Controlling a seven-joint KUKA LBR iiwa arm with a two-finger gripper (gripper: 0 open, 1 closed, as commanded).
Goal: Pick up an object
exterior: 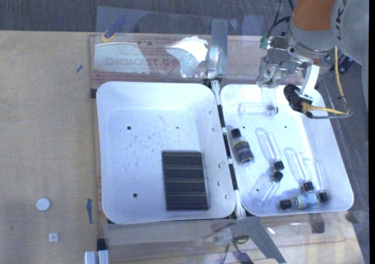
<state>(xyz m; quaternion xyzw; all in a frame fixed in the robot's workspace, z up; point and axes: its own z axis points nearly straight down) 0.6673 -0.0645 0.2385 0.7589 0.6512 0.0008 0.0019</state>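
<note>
Gripper (270,84) hangs over right bin's (337,157) far edge, above clear vial (256,108). Grip width: cannot tell. Other vials (266,141) lie nearer, loose in bin, easy to reach.

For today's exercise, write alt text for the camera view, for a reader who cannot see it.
A grey and orange robot arm's gripper hangs over the back of the right bin, which holds several clear vials with black caps. The left bin holds a dark ribbed block.
</note>
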